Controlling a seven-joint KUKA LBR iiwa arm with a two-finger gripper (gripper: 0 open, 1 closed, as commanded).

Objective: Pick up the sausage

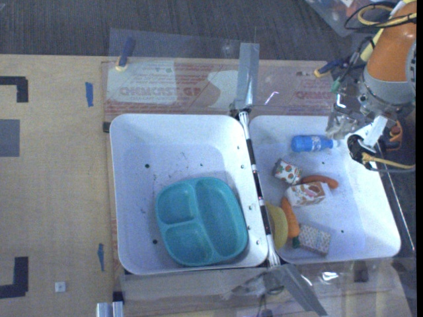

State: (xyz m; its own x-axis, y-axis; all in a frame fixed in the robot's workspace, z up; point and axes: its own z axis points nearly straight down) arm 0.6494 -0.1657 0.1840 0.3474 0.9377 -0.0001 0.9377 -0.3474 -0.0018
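Note:
The sausage (322, 179) is a short reddish-brown link lying in the middle of the right bin (370, 223). It rests against the top of a small printed carton (307, 193). My gripper (340, 128) hangs over the bin's far right corner, beside the cap end of a blue bottle (312, 142). It is above and to the right of the sausage, well apart from it, and nothing shows between it and any object.
Around the sausage lie a small patterned cup (287, 171), an orange carrot (289, 216), a yellow banana (278, 226) and a flat speckled packet (314, 239). The left bin (132, 150) holds a teal divided plate (198, 220). A metal divider (254, 177) separates the bins.

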